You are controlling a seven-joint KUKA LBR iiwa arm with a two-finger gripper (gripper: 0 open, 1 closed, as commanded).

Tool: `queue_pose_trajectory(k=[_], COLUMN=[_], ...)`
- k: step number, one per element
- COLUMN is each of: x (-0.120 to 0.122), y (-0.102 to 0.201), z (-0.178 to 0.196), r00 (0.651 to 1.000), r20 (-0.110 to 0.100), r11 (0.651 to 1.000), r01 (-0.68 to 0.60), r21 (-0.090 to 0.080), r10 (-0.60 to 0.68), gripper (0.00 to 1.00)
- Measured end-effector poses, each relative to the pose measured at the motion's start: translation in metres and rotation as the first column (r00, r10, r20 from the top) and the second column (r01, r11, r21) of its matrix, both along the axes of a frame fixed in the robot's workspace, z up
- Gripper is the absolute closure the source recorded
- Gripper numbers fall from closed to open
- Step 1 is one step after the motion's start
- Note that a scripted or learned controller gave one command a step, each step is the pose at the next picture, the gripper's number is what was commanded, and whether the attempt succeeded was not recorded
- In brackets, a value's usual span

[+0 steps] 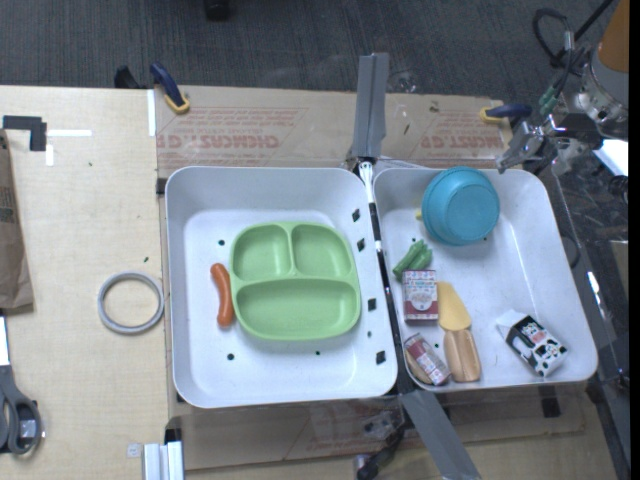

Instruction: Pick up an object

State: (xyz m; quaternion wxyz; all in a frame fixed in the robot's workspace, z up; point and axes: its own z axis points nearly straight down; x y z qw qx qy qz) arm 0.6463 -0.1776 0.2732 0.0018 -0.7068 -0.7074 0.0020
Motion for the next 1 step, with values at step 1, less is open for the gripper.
queue_pose_trajectory(k=[1], x=[-0.0265], y=[0.0047], z=[-0.1475], r00=[1.0], r20=[-0.002], r11=[1.0], r01=[-0.006], r21=[0.001], r10=[0.006], gripper=[0.0])
